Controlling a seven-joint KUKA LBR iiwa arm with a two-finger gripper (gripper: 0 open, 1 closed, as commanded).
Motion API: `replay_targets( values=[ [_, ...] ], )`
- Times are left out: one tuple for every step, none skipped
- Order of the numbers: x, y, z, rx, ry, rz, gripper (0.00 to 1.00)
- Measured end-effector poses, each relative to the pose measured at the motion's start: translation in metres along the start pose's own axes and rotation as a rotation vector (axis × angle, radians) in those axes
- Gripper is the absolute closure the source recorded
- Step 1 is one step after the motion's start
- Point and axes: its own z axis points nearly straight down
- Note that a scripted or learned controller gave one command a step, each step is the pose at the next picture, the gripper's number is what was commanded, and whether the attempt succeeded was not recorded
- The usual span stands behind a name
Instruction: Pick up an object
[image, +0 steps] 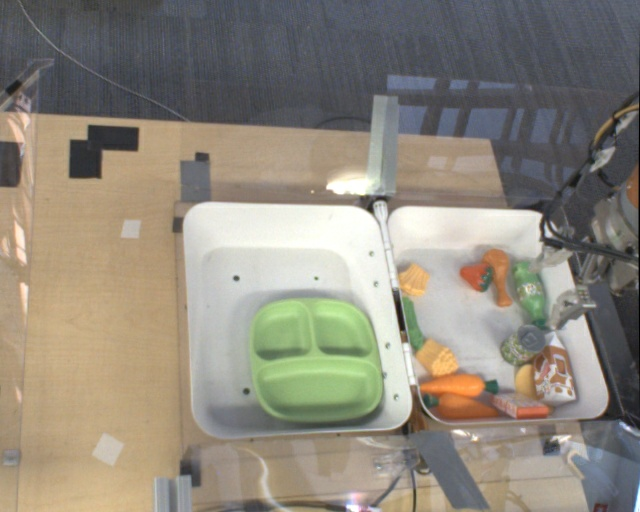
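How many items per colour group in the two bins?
Green: 3, divided plate, bottle, stick
Orange/red: 4, two carrots, pepper-like piece, flat red piece
Yellow: 3, two wedges, round fruit
Other: 2, can, brown packet
Total: 12

Right bin (440, 240) centre open; toys crowd right wall, front; green plate (316, 360) fills left bin (220, 250).

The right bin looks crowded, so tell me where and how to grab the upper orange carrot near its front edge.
Grip the carrot across the middle of its orange body, coming straight down from above. It lies flat and long, roughly left to right, so the fingers likely close best across its narrow width. A second carrot lies close in front and a yellow wedge just behind, leaving little finger room.
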Motion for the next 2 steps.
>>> replay_targets(
  values=[
    [-0.035,-0.009,0.127,0.002,-0.015,0.355,0.00],
    [-0.012,0.005,0.142,0.002,-0.013,0.381,0.00]
  ],
)
